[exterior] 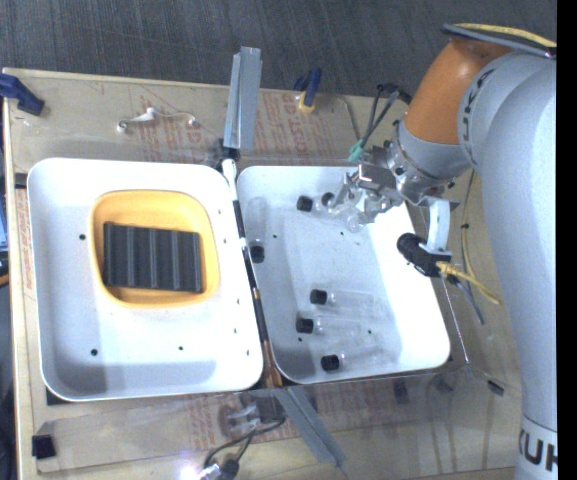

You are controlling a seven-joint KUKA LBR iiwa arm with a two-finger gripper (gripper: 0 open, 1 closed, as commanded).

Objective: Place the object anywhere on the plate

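My arm comes in from the right, the orange band high above the wrist, and bends down over the upper right corner of the right bin (423, 343). My end effector (360, 200) hangs low there, just inside the bin's top rim; I cannot tell how it is set, since glare and clear plastic blur it.

Two white bins sit side by side on the table (88, 103). The left bin (53, 348) carries one yellow plate (153, 206) with a dark ribbed block (154, 257) lying on it. The right bin holds clear vials with black caps. I count about five caps; one capped vial (306, 204) lies near the top beside my end effector, the others (318, 296) are spread across the lower half. One blue clamp (16, 92) grips the table's far left corner.
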